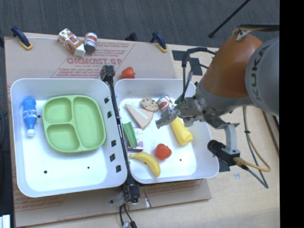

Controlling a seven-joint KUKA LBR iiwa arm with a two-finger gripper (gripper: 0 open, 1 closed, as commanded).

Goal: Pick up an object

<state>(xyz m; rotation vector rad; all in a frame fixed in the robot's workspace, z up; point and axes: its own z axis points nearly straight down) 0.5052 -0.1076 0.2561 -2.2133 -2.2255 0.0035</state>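
Left of the yellow bottle (181,132) by a good way, in the left bin (19,165): a blue bottle (29,114) upright along the far left wall, then a green divided plate (74,122). Nearer, in the right bin (205,167) with the yellow bottle: a green packet (130,134) against the dividing wall, a pale wedge (139,115) up-left, a cookie (149,104) above that, a banana (147,163) down-left, a red tomato (163,151) just below-left. Yellow bottle itself near the bin's middle right, lying flat, long axis slanting from upper left to lower right; upper end tucked under the gripper (167,116), so cap and base not told apart. Small red-and-white can (164,102) just above, partly covered by the gripper. Jaws: cannot tell whether apart or together, dark fingers blurring into shadow directly over the bottle's top end. Right of the bottle, the grey and orange arm (232,75), cut off at the frame edge and hiding the bin's right wall.
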